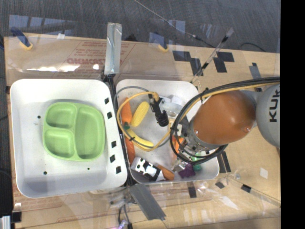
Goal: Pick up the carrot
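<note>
The carrot is a long orange piece lying along the left wall of the right bin, partly under a yellow cable loop. My gripper reaches down into the right part of that bin, well to the right of the carrot, and the arm's orange band hides most of it. A small orange thing shows right beside the gripper; I cannot make out what it is.
The right bin also holds a corn cob, a yellow banana, a black-and-white object, an orange piece and a purple piece. A green divided plate lies in the left bin.
</note>
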`<action>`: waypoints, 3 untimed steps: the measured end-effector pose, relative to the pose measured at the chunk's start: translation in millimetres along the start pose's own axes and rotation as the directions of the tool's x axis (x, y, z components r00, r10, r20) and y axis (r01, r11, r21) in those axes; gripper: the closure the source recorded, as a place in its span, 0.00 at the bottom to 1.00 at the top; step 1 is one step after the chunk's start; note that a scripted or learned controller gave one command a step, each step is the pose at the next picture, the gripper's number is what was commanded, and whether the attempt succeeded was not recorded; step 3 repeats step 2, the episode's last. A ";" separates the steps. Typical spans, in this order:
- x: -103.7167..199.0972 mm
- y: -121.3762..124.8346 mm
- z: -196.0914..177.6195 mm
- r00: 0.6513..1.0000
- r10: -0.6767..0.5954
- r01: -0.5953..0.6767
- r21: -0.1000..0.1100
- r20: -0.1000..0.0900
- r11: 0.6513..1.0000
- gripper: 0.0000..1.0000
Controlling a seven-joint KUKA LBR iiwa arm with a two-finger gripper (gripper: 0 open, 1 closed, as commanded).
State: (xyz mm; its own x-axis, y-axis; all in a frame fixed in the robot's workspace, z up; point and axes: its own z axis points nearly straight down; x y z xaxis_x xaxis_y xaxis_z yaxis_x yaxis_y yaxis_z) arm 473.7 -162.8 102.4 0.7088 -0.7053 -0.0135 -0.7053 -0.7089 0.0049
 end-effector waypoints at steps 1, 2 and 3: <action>14.4 -48.9 -105.0 0.994 0.109 -0.109 0.011 -0.017 0.994 1.00; -4.3 -8.4 -59.6 0.973 -0.231 0.231 0.000 -0.008 0.973 1.00; -4.3 -8.4 -59.6 0.973 -0.231 0.231 0.000 -0.008 0.973 1.00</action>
